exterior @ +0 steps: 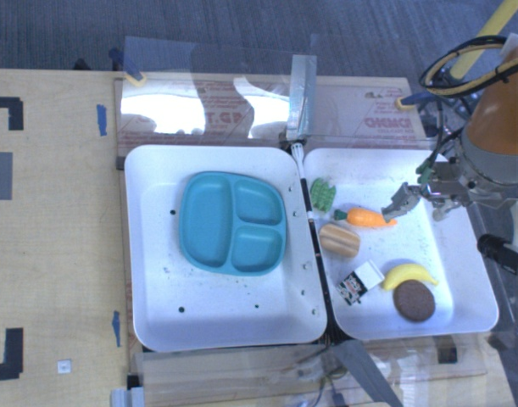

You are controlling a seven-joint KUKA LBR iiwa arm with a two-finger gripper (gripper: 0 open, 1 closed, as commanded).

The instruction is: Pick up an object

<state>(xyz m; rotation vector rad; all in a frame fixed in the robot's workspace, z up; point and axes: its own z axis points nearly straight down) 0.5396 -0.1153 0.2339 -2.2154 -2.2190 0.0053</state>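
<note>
**binwatcher:** ok so using the orange carrot (366,219) as my reference. It's lying on its side in the upper middle of the right bin (462,312). Just to its upper left is a green leafy toy (323,195), hugging the divider wall between the bins. Just below-left of the carrot is a tan bread roll (339,241). Further down from it there's a small black and white box (357,281), a yellow banana (409,274) and a brown round cookie-looking thing (414,301) touching the banana's underside.

**kuka_fan:** how crowded is it around the carrot?

**binwatcher:** The roll and the greens are near its left end, neither clearly touching. Right of the carrot and below it there's a bare white floor patch, all the way to the bin's right wall. Over the divider, well left of the carrot, the left bin (148,295) has a blue divided plate (233,224) in the middle with bare rim around it.

**kuka_fan:** and the gripper?

**binwatcher:** The gripper (399,203) is at the carrot's right end, a grey finger (403,200) angled down and reaching its tip. Can't tell whether it's open or clamped, or if the carrot is actually between anything.
</note>
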